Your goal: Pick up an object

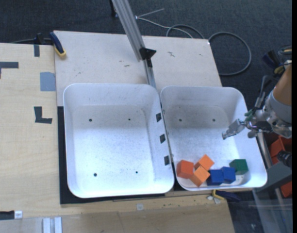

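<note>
Along the right bin's (pixel 202 93) near wall, orange (pixel 185 168), blue (pixel 221 175) and green blocks (pixel 239 165); tool (pixel 234 129) state unclear.

This is a robotics lab or test cell, not a home or shop. A pale plywood bench (pixel 22 130) stands on dark carpet, marked with strips of grey and black tape (pixel 47 81). Two shallow white bins (pixel 73 144) sit side by side on a black mat. A slanted aluminium rail (pixel 130 25) rises from the far side, and loose cables (pixel 231 47) trail across the floor at far right. A clamp with a blue and yellow handle (pixel 57 44) grips the board's far left corner.
</note>
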You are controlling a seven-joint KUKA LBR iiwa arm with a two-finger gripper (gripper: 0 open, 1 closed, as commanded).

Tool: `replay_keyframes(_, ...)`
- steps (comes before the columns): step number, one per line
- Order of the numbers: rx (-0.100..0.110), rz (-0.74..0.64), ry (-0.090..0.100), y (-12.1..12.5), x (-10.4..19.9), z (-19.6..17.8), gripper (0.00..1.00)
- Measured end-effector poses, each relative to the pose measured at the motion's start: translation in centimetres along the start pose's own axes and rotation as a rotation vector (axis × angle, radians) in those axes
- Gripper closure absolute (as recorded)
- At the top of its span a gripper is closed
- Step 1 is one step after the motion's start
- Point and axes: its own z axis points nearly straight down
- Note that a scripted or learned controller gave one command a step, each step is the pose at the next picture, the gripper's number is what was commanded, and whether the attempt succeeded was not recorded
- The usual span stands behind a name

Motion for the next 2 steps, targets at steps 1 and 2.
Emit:
replay_keyframes(1, 0.009, -0.003, 0.003, 2.8, -0.1, 12.0, 0.0)
replay_keyframes(2, 0.009, -0.004, 0.005, 2.8, 0.0, 10.7, 1.0)
